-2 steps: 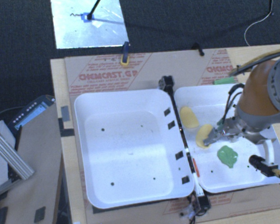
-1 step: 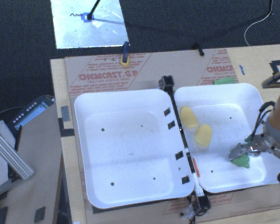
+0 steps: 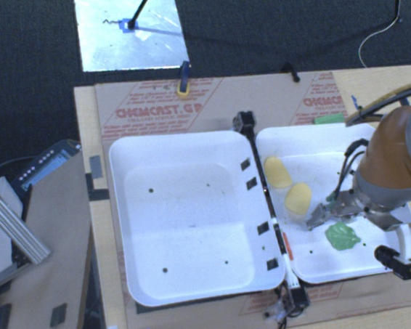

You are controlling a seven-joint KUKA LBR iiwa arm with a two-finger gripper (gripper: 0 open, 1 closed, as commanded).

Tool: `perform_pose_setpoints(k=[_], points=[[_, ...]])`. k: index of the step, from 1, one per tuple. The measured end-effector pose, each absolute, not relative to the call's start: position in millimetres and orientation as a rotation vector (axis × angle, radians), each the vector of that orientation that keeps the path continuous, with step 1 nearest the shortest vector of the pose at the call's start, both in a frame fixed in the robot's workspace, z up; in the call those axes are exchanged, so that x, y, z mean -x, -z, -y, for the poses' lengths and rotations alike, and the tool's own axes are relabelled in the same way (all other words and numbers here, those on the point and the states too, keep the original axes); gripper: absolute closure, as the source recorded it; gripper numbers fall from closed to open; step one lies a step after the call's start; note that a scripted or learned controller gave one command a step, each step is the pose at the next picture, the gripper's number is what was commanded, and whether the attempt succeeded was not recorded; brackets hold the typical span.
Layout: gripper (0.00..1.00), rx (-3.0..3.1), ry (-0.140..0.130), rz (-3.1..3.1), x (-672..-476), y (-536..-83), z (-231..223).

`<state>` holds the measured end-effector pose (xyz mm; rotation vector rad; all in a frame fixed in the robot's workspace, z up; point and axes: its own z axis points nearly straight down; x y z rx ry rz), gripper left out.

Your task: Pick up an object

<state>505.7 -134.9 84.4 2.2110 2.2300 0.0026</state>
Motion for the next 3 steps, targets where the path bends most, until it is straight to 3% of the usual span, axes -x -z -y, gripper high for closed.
perform_pose_setpoints(k=[1, 2, 3], points=[[0.0, -2.208, -0.007, -2.23, -555.1, -85, 82], [0.0, -2.228, 0.004, -2.215, -507.1, -88, 147], [0.0, -2.207, -0.006, -2.23, -566.3, -85, 79]])
